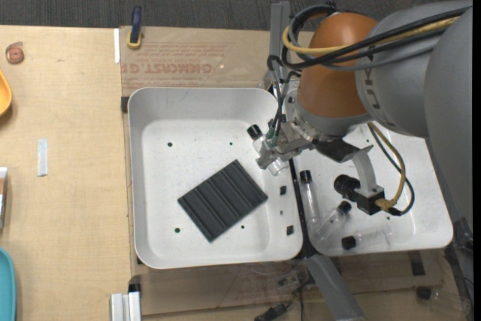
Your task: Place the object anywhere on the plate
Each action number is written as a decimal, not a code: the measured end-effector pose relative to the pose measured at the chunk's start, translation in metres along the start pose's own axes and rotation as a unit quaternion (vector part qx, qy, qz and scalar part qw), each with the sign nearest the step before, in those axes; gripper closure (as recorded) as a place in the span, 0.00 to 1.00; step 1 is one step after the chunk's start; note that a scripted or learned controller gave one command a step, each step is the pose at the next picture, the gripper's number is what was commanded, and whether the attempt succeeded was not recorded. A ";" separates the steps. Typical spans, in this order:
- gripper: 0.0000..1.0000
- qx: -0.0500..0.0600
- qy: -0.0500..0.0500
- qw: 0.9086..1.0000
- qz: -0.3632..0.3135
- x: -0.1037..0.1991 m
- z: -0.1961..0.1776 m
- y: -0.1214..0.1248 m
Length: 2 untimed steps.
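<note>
on wooden bench (68, 199), two white bins (150, 237)

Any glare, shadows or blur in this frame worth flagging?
Camera view: even, soft light; the left white bin is bright but not blown out; the dark ribbed plate reads sharp; faint shadow under the arm; the gripper area is small and cluttered.

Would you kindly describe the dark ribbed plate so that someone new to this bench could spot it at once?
Find the left white bin, the one away from the arm. On its floor, toward the near right corner, lies the dark ribbed plate: a flat, charcoal rectangle turned at a slant. Its parallel ridges and large size set it apart from the small black dots around it.
</note>
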<state>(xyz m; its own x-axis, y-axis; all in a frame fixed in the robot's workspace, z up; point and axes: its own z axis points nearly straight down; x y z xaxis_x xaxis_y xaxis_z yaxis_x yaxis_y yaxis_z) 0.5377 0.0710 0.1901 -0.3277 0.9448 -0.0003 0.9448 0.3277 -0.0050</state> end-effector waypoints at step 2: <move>1.00 -0.001 0.000 0.984 -0.178 0.023 0.000 -0.001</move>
<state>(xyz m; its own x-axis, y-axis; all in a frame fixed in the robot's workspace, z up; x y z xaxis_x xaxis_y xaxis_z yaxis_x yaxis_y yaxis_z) 0.5293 0.0929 0.1905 -0.6387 0.7695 0.0010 0.7695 0.6387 -0.0034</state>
